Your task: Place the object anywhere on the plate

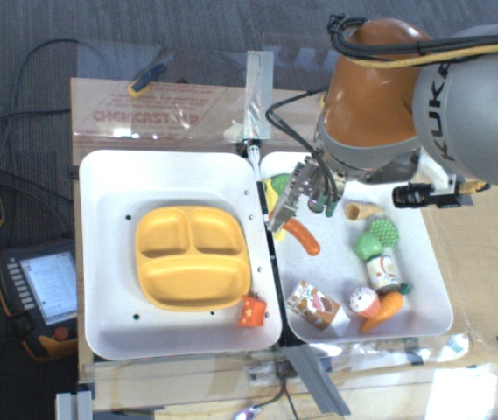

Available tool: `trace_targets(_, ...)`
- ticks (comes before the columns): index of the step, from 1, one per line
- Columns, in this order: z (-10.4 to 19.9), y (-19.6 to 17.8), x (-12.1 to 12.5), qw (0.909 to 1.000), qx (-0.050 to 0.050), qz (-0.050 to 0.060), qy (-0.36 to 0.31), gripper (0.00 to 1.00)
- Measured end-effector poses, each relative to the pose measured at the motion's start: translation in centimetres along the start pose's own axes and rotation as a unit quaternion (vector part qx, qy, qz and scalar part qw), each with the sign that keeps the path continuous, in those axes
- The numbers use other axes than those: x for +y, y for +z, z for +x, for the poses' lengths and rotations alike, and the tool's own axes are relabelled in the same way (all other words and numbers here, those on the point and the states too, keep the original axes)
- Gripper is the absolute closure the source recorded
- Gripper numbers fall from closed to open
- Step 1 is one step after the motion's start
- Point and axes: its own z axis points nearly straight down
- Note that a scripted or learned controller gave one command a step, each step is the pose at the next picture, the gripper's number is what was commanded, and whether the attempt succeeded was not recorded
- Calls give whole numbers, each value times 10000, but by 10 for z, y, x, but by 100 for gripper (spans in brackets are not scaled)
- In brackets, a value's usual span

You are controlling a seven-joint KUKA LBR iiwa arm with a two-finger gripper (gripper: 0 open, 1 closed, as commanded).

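One orange sausage (302,235) lies in the right bin (432,304) under the fingers (285,206), whose spread I cannot tell.

The end effector (291,206) hangs over the right bin (437,309) (beside an orange sausage (304,236)), apart from the yellow plate (192,257).

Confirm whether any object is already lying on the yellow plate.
No: the yellow plate shows bare compartments, and the nearest item, a small orange block, sits on the white bin floor just off its lower right corner.
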Motion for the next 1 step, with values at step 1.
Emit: trace_targets(1, 85, 28, 39, 9991, 15, -10, -424, 100)
